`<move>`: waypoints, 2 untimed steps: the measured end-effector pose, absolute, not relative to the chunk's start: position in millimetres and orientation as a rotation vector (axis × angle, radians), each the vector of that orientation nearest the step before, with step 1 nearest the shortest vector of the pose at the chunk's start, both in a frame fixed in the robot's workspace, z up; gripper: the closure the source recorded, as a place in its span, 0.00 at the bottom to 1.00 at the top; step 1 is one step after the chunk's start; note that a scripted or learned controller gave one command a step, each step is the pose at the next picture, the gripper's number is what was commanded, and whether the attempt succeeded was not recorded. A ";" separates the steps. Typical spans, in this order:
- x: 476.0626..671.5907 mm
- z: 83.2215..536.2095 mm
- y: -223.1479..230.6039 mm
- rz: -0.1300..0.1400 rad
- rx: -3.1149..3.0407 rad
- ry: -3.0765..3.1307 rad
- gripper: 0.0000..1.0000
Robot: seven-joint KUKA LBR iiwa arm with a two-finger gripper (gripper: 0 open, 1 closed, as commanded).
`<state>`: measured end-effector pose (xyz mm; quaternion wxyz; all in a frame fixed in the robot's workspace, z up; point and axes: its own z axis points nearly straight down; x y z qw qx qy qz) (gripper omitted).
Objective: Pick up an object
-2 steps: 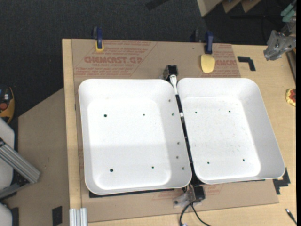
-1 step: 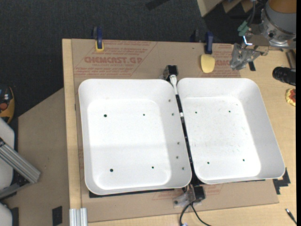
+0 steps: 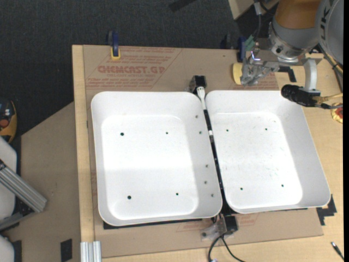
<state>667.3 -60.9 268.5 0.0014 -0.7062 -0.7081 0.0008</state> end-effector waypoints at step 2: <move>629.1 313.1 -44.5 0.002 -2.218 -2.221 1.00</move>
